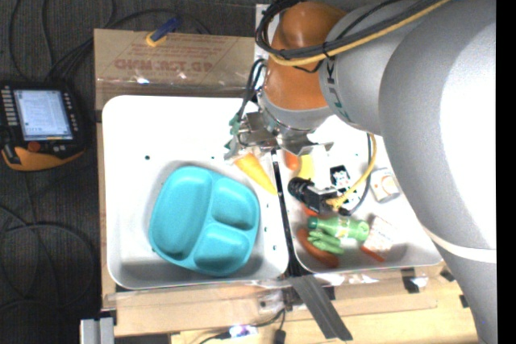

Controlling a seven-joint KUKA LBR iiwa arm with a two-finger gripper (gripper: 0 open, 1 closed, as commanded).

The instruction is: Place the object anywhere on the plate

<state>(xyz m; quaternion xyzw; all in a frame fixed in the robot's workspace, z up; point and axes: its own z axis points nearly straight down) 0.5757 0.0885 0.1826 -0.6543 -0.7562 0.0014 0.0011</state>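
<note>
From my station, the gripper [251,142] hangs over the left bin's [129,173] right edge, an orange carrot-like piece [252,167] jutting below it; I cannot tell whether it is clamped. The blue divided plate [206,219] lies just beside, toward the near edge. I'd carry the piece over a compartment, descend low, then release.

**Arm reaching in from the right, wrist pointing down**

The grey KUKA arm [435,109] enters from the right of the camera view, its thick link sweeping across toward the centre. The orange band [302,32] sits above the wrist, which is turned downward. Yellow and black cables [363,24] run along the link and loop around the band. The gripper [256,137] hangs below the wrist, its finger state hidden by the wrist body.
</note>
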